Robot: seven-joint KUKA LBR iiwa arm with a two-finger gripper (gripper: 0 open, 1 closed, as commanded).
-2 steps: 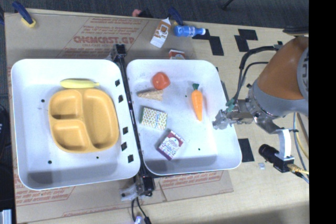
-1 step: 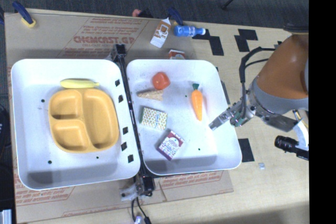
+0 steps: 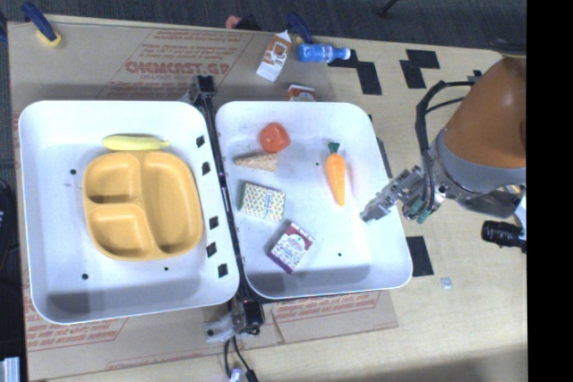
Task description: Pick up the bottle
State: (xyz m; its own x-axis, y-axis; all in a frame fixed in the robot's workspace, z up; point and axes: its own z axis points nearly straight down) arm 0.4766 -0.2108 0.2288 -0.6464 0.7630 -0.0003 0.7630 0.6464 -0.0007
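Cardboard-covered bench (image 3: 179,58) holding two white bins. Blue bottle (image 3: 318,54) lies on its side at the far edge, outside them. Claw (image 3: 383,203), fingers apart, empty, must travel there and straddle its body.

Left bin (image 3: 40,219): yellow tray (image 3: 141,203), banana (image 3: 135,142) beyond. Right bin (image 3: 394,259): tomato (image 3: 274,137), carrot (image 3: 336,178), green packet (image 3: 262,202), purple packet (image 3: 289,246).

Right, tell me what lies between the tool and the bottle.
In the camera view, the tool sits at the right bin's right rim; toward the blue bottle lie that rim's far corner and bare cardboard with black tape marks.
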